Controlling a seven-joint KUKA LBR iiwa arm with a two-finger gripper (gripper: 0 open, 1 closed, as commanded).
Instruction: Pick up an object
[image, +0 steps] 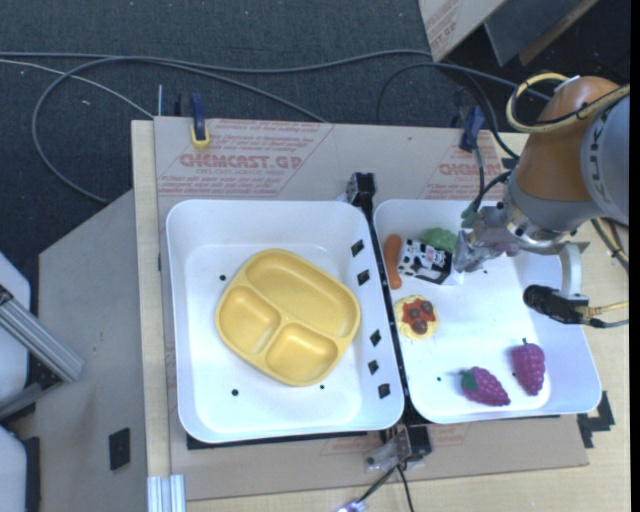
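Just left of the jaws, the black-and-white cow toy (423, 261) looks like smooth moulded plastic, as do the green piece (438, 240) behind it and the orange carrot (393, 247) farther left. Nearer the camera than the jaws, two purple grape bunches (484, 386) (529, 366) have a bumpy, slightly shiny plastic skin, and the small pizza toy (417, 317) looks matt. Both white bins (190, 330) (575, 395) are smooth plastic with a soft sheen. Well left of the jaws, the yellow divided plate (288, 316) is glossy plastic. The desk (250, 160) has a matt, paper-covered face with red print. The arm's orange band (560, 150) is glossy.
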